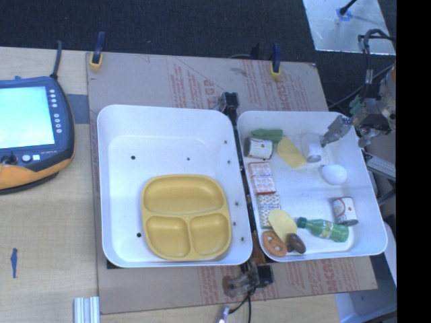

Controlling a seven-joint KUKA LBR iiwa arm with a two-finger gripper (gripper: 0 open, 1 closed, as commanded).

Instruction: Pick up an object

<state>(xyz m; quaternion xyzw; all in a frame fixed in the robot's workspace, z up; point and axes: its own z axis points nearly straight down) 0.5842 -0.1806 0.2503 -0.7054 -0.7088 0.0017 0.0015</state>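
hand (331, 135) above bin, white egg (333, 174) below

Red print is seen repeated across the cardboard (202, 79) under the bins, but no word can be made out; labels on the cans (345, 211) stay illegible too.

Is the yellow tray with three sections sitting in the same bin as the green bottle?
No, the yellow three-section plastic tray lies in the left white bin, while the green plastic bottle lies in the right white bin.
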